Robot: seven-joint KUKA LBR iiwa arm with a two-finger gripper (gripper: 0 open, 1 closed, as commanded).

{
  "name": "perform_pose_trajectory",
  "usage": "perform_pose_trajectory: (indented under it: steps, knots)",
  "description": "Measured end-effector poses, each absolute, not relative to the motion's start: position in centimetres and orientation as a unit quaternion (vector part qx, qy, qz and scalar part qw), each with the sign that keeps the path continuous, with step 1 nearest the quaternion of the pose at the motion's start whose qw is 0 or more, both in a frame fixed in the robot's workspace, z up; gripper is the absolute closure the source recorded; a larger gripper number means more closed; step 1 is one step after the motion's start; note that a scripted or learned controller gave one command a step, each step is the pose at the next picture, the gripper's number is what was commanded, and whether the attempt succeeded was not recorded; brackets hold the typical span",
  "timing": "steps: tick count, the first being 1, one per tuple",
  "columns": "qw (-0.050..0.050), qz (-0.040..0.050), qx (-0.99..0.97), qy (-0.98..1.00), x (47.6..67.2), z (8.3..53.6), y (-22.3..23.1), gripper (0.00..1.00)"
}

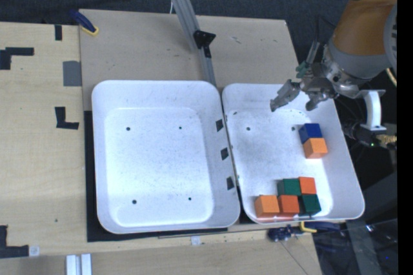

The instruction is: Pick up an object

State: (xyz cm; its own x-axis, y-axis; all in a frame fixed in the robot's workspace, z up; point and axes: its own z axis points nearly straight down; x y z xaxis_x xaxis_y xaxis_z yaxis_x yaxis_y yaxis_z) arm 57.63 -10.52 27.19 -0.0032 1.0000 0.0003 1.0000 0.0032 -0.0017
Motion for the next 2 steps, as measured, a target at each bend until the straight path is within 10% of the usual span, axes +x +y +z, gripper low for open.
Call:
perform_pose_trajectory:
  steps: [2]
  knots:
    - [0.002,0.0024,-0.707,-0.708,58.4,22.3,-10.9,0.00]
